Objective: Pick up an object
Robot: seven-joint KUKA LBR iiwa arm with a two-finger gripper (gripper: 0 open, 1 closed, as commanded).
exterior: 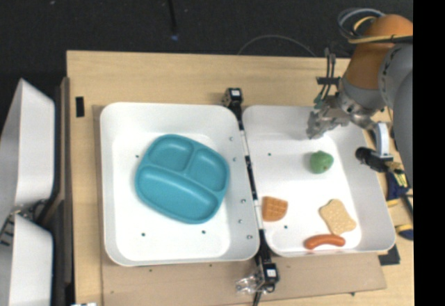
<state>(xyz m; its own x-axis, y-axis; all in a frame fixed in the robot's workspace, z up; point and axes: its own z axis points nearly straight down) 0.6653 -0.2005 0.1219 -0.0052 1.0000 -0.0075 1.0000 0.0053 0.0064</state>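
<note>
In the right bin (278, 132) lie a green round object (320, 162), an orange waffle-like piece (274, 209), a tan bread slice (337, 216) and a red sausage (324, 242) near the front wall. My gripper (320, 125) hangs over the bin's back right part, just above and behind the green object, with nothing seen between its fingers. The grey arm with its orange band (372, 54) comes in from the right.
The left bin (122, 228) holds a blue sectioned plate (182, 178). A black clip (233, 97) sits at the back where the bins meet, another (264, 274) at the front. White boxes (28, 158) stand off the bench's left edge.
</note>
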